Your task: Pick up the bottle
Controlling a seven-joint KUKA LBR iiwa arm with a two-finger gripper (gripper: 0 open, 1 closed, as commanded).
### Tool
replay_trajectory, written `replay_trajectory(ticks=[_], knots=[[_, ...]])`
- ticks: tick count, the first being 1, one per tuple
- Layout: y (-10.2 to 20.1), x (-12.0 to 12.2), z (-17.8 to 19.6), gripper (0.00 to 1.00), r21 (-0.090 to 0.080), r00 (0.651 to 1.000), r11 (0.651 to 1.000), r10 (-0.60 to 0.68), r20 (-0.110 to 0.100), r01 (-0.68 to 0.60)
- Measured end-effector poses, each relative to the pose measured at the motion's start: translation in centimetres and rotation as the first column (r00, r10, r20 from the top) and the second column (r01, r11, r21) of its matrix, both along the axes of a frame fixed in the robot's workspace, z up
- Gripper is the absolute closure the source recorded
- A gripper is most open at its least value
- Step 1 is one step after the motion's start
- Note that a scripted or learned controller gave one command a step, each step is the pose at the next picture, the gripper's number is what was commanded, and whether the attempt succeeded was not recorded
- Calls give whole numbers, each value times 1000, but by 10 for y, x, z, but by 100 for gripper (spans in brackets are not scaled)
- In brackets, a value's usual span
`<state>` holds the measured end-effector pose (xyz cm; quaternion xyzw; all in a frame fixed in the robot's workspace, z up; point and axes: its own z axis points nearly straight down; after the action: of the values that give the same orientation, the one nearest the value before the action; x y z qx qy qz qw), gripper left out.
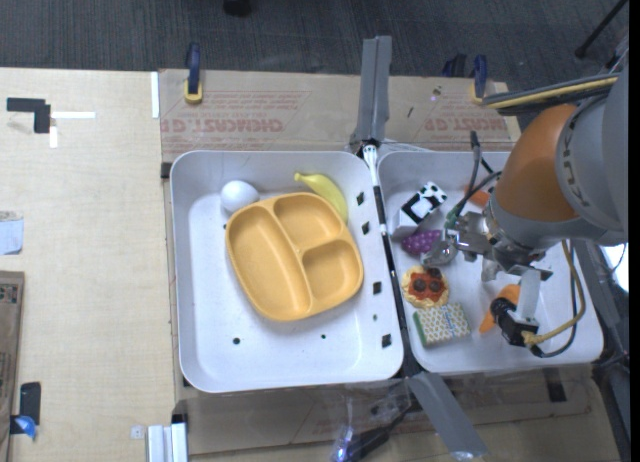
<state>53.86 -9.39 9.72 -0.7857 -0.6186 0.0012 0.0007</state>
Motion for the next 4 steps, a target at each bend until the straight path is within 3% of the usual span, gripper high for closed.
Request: replay_trajectory(ticks=[1, 2, 4], knots=[[-36, 35, -6, 0, -1, 997, 997, 78, 0, -78], [-26, 75, -9, 0, 3, 985, 985, 172, -14, -172], [-26, 75, -9, 0, 3, 985, 985, 173, -14, -173]])
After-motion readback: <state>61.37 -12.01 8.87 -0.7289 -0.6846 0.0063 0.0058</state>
